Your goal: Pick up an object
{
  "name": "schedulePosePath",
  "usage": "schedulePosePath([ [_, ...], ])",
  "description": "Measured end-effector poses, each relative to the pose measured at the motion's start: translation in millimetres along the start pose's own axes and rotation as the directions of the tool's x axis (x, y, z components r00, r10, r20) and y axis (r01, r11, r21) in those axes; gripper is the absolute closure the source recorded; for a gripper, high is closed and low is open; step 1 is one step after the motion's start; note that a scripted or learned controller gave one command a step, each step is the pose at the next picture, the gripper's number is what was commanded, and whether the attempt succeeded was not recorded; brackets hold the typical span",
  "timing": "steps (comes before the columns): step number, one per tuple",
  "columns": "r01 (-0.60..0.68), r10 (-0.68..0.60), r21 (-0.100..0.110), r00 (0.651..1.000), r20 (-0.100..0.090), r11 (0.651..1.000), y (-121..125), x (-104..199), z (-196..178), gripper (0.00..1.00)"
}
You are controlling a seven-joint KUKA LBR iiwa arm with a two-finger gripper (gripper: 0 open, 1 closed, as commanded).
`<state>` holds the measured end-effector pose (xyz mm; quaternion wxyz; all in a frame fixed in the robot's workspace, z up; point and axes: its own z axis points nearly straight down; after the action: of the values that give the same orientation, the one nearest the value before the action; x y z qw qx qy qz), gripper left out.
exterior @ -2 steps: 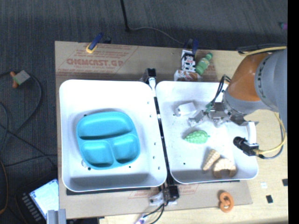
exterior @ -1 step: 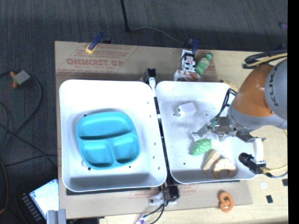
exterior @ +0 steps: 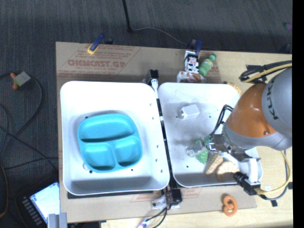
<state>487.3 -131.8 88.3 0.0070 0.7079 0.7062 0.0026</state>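
Observation:
The right bin (exterior: 173, 127) holds a small white block (exterior: 190, 111) near its back. Toward the front lie a green piece (exterior: 204, 155), a clear piece (exterior: 192, 151) and a tan cone-shaped toy (exterior: 213, 164). My gripper (exterior: 214, 144) hangs low over this cluster, just right of the green piece, under the orange and grey wrist (exterior: 249, 120). The wrist hides the bin's right part. A blue divided tray (exterior: 110, 141) fills the middle of the left bin (exterior: 71, 103).
Behind the right bin stand a small printed carton (exterior: 191, 65) and a green toy (exterior: 207, 64). An orange ring (exterior: 230, 204) lies on the bench in front of it. Blue clamps (exterior: 96, 43) sit on the board's back edge. Cables trail at the far right.

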Motion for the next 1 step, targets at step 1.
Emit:
schedulePosePath([
  [1, -0.001, 0.001, -0.002, 1.0, 0.001, 1.0, 1.0, -0.7, -10.6, 1.0],
])
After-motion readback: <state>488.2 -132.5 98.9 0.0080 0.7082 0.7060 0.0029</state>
